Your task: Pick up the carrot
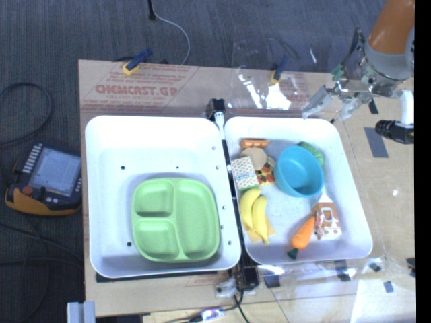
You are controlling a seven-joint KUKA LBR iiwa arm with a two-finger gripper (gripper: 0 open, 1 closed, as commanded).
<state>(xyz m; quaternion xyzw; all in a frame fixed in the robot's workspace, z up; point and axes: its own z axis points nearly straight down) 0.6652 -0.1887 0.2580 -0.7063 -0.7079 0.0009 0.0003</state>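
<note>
The carrot (304, 233) lies in the right bin (350, 180) near its front edge, orange with a dark green stalk end pointing to the front left. It rests against a small white and orange carton (327, 222). My gripper (328, 112) hangs above the bench behind the right bin's far right corner, well away from the carrot. Its two fingers are spread open with nothing between them.
In the right bin, a blue bowl (300, 170) sits behind the carrot, two bananas (256, 214) lie to its left, and several small food items crowd the far left. The left bin (108, 153) holds a green divided plate (176, 219).
</note>
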